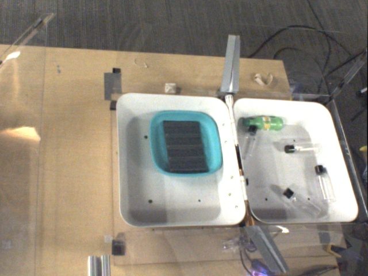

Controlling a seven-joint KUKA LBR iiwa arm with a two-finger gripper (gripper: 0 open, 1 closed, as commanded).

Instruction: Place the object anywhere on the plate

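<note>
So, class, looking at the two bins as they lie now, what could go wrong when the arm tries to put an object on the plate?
The clear vials in the right bin are nearly see-through against the white floor, so a grasp may miss them. The green bottle lies close to the wall between the bins, which may leave the fingers little room. The teal plate already carries a dark ridged block, so a rounded object set there might roll off.
</note>
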